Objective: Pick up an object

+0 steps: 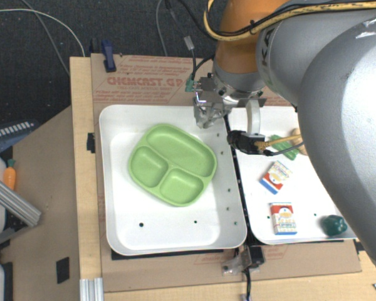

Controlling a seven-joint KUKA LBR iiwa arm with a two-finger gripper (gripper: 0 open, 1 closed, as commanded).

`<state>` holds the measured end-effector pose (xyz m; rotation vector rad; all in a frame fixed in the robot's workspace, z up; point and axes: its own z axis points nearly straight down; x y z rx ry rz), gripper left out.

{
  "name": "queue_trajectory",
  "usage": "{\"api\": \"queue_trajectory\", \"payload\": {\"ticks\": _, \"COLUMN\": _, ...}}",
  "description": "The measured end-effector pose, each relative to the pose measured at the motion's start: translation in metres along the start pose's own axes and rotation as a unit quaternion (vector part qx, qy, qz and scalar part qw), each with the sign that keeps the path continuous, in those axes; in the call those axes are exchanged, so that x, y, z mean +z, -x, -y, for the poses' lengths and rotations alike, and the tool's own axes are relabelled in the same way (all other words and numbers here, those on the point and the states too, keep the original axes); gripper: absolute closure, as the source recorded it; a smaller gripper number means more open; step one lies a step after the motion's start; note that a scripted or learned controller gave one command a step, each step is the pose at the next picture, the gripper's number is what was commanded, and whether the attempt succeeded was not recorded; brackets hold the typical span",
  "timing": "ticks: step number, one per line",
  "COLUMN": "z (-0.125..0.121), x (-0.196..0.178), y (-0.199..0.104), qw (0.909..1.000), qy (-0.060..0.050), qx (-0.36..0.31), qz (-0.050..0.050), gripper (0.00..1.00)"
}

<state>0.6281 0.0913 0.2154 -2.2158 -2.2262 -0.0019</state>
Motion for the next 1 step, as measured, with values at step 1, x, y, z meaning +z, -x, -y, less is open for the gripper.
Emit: {"api": "queue_trajectory", "payload": {"ticks": 1, "z": -0.0002, "x": -0.0002, "y": 0.0027, "qw": 1.0, "qy": 0.0, "qx": 0.002, "qz": 0.001, "gripper": 0.0}}
